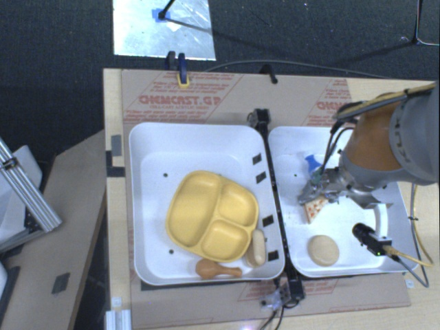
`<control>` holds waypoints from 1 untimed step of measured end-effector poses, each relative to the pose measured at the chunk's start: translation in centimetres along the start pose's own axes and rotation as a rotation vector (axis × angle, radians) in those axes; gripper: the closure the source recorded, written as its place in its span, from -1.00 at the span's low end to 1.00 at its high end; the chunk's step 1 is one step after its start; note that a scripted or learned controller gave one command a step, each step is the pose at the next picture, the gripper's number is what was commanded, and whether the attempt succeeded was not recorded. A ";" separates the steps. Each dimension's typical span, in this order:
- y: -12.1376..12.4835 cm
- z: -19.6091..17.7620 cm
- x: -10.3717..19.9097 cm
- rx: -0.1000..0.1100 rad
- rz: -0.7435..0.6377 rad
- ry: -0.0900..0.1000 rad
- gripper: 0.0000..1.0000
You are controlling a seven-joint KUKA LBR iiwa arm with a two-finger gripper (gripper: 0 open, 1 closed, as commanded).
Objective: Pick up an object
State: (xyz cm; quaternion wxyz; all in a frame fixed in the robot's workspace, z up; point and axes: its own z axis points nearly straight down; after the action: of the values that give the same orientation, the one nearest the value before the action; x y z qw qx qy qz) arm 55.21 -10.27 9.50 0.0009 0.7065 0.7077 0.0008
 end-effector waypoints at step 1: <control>1.2 -5.2 -0.2 -0.003 -0.002 -0.001 1.00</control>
State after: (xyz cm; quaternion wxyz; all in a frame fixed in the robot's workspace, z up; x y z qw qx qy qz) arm 56.38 -10.43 14.68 0.0024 0.7056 0.7086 0.0017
